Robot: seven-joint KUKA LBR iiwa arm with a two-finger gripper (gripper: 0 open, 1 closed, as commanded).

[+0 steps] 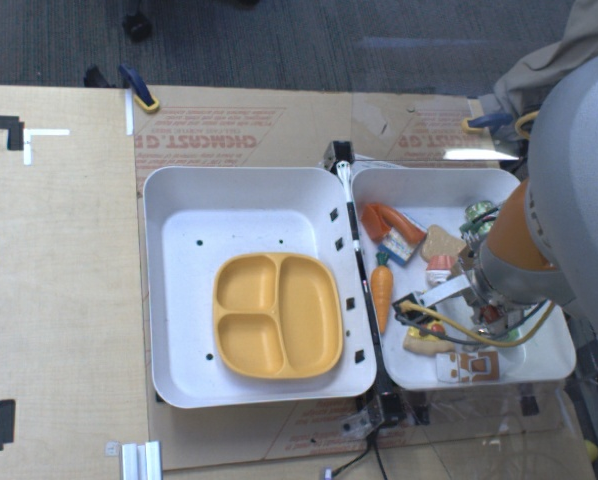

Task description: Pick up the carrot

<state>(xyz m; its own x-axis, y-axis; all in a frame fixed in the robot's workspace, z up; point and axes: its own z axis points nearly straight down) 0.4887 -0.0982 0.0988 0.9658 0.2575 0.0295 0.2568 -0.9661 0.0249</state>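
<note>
Yet to lift the carrot (381, 293) — flat by the right bin's (544, 368) left wall, near the arm (569, 188) low over that bin. Cannot tell whether open or closed — left to do: reach, grasp, raise.

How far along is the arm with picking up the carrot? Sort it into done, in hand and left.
Done: the arm is over the right bin, where the carrot is. In hand: the claw is low in that bin, to the right of the carrot. Left: the carrot lies on the bin floor by the left wall, so gripping and lifting remain.
</note>
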